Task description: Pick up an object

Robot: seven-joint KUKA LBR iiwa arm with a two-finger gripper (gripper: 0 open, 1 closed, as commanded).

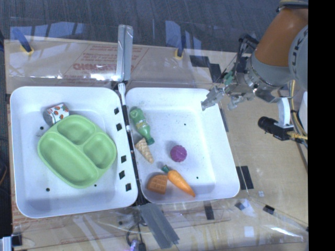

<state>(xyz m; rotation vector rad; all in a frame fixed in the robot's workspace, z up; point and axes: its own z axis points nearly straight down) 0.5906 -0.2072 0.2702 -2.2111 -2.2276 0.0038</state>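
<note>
The purple ball (178,153) lies alone near the middle of the right bin (209,140), with a carrot (180,182) and an orange lump (157,184) toward the near wall from it, a cone (145,150) and a green bottle (141,122) toward the left bin (26,140). The gripper (214,98) hangs over the right bin's far right corner, nothing between its fingers; how wide they stand I cannot tell. A round ball may roll away from closing fingers, and the carrot and lump, touching, could be nudged together; a green plate (76,150) and a small cup (56,112) sit in the left bin.
</note>
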